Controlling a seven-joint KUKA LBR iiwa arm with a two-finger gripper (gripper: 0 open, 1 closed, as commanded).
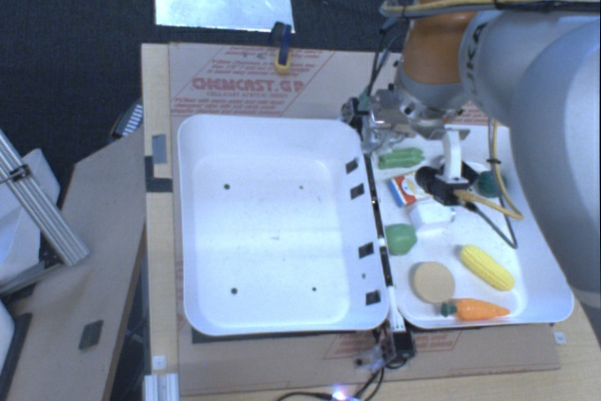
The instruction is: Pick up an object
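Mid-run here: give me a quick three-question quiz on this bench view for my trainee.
1. True or false: the carrot lies in the same bin as the corn.
2. What lies beside the carrot's green end? A. a tan disc B. a spoon C. a cup
3. Fill in: the gripper hangs over the view's ___ bin.
Key: 1 true; 2 A; 3 right, the right bin.

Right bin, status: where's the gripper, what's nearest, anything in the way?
Gripper at the right bin's far left corner, no grasp visible. Green piece right beside it, carton just nearer the camera. Bin's left wall crowds the approach.
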